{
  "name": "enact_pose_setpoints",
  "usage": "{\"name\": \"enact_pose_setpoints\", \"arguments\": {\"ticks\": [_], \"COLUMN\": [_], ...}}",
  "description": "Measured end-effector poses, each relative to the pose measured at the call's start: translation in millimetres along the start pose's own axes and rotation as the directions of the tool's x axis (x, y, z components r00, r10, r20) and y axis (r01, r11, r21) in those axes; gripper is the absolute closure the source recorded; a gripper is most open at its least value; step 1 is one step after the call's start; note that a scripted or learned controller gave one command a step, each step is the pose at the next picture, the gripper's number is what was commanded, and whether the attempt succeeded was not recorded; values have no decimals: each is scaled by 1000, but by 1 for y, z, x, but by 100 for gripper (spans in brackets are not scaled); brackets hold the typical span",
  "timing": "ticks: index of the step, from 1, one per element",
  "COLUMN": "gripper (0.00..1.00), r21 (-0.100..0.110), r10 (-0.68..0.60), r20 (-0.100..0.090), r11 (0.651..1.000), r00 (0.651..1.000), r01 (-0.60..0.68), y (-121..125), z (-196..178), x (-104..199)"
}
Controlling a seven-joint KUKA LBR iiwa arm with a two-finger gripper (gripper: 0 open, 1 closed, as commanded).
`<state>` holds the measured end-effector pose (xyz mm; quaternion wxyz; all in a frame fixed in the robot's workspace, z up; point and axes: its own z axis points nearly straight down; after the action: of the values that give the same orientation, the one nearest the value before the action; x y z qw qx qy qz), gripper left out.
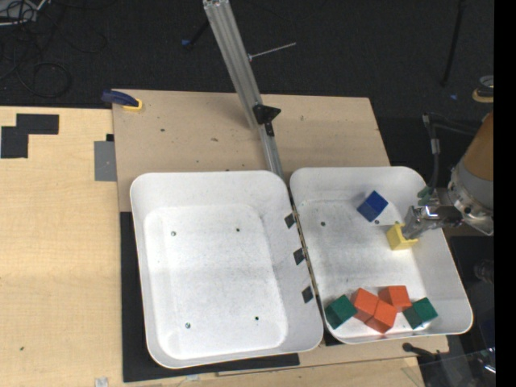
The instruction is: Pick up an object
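— Sitting on the floor of the right bin (pixel 363 180), toward its right wall, is a small yellow block (pixel 398 237). That is the piece closest to me.

— And your hand?

— My gripper (pixel 417 221) is right at the yellow block's upper right corner, low over the bin's right side. From this slanted view above I cannot tell whether my fingers stand apart or together, nor whether they touch the block or merely sit just beside it. Nothing I can see says the block is between them.

— What else is in that bin?

— A blue cube (pixel 372 205) lies up and to the left of the yellow block, near it but apart. Down along the front edge there is a tight cluster: a green cube (pixel 340 309) at the left, two or three orange cubes (pixel 380 305) pressed together in the middle, and a second green cube (pixel 420 312) at the right end.

— And beyond?

— The left bin (pixel 153 188) sits side by side with mine, the two rims meeting along the middle where small black clips show. Both rest on a pale wooden bench (pixel 56 240). A silver aluminium rail (pixel 238 59) slants up from between the bins toward the top of the view, with a black bracket partway along. A blue and yellow clamp (pixel 122 99) lies at the far left corner of the board behind the bins.
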<state>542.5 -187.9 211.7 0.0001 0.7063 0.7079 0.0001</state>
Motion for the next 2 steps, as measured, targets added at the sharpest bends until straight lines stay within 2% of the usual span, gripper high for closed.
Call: {"name": "enact_pose_setpoints", "arguments": {"ticks": [1, 2], "gripper": [100, 100], "r21": [4, 1], "r10": [-2, -3], "r20": [-3, -3], "r11": [1000, 1000], "r00": [1000, 1000], "r01": [2, 3], "y": [7, 17], "z": [8, -6], "x": [48, 99]}}
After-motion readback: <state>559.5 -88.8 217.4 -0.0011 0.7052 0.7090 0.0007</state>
